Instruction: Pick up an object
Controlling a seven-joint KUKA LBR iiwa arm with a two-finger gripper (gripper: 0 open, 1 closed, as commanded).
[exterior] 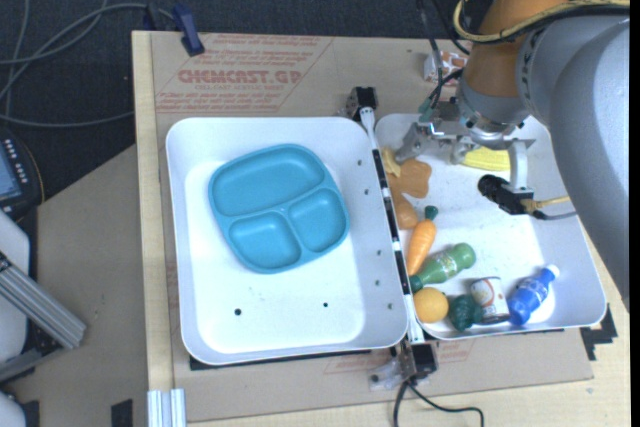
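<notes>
2 bins | gripper (437, 147) grip unclear, near tan toy (411, 177) | carrot (421, 245) below

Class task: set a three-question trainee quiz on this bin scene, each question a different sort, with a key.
1. True or false: the blue divided plate lies in the left bin.
2. Which sits nearest the right bin's front edge? A) carrot B) blue bottle C) yellow item
3. Fill in: the gripper hovers over the ___ bin.

Key: 1 true; 2 B; 3 right.
</notes>
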